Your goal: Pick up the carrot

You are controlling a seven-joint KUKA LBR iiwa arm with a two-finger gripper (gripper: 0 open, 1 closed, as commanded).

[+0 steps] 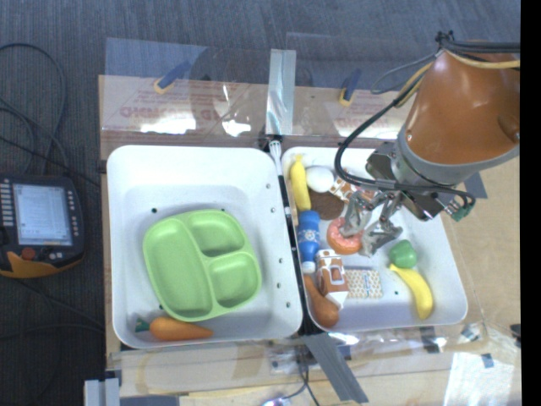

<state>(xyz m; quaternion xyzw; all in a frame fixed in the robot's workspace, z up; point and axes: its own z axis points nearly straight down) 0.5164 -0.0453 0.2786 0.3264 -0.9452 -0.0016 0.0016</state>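
Fingers of the gripper [372,221] stand spread apart over the right bin [448,260], tips down among the toys beside an orange-and-white round piece [342,238], gripping nothing. The carrot [173,330] lies in the left bin [169,172], below the green tray [201,263].

**Two bins and their clutter**

The left bin [127,184] holds a green divided plate [201,263] with three compartments, lying near its middle.

The right bin [439,303] is crowded. A yellow banana [297,184] lies along its left wall at the far end, with a white egg-like ball [319,178] just beside it. A blue bottle [308,237] sits nearer along the same wall. A round orange-and-white piece [342,238] lies near the middle. A green pepper [402,254] lies to the right, touching a second banana [415,288]. A small patterned packet [363,284] lies on the near floor, beside a brown item [322,305] in the near left corner.

A handheld control pendant [38,224] rests on the floor, well left of the bench.
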